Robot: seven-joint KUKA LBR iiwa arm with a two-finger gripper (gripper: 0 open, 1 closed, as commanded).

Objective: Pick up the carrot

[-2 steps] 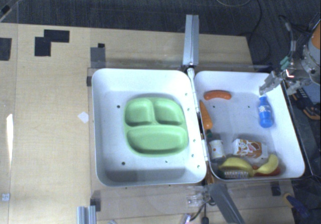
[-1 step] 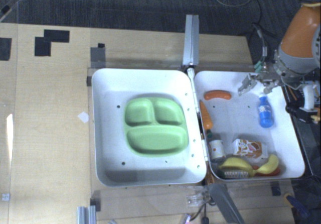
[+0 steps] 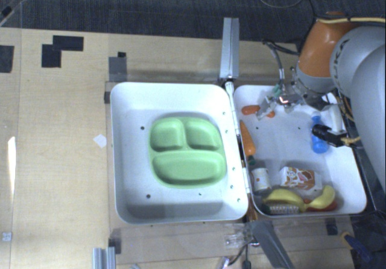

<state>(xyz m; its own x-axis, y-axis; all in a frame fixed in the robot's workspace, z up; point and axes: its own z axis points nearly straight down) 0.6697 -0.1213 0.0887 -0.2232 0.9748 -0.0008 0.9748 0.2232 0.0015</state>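
Because everything here is placed against the metal divider (image 3: pixel 230 56) that runs between the two bins, read each line below from that bar.

Carrot (image 3: pixel 246 139): a long orange piece with a dark green end, lying in the right bin (image 3: pixel 356 192) just beside the divider, hard against that bin's left wall. Its long axis runs roughly along the divider, with the green end toward the near edge of the bench.

Claw (image 3: pixel 272 104): the gripper hangs over the far part of the right bin, a little further from the divider than the carrot. Whether it is wide or narrow I cannot tell; the tips are small and blurred.

Key relation: the carrot lies from the claw toward the divider and toward the near edge. As a judgement, the coming move calls for a short shift that way and a descent close to the bin wall, which leaves little room on that side.

Small orange piece (image 3: pixel 251 110): sits near the divider at the far end of the right bin, just beside the claw. It could be mistaken for the carrot.

Right bin, other contents: a small tin (image 3: pixel 260 177) near the divider, a printed packet (image 3: pixel 299 177), a banana (image 3: pixel 301 199) along the near wall, and a blue object (image 3: pixel 319 141) well away from the divider.

Left bin (image 3: pixel 129 111): on the divider's other side, holding a green sectioned tray (image 3: pixel 187 150) with three compartments.

Arm (image 3: pixel 356 63): grey with an orange band, reaching in from the side far from the divider.
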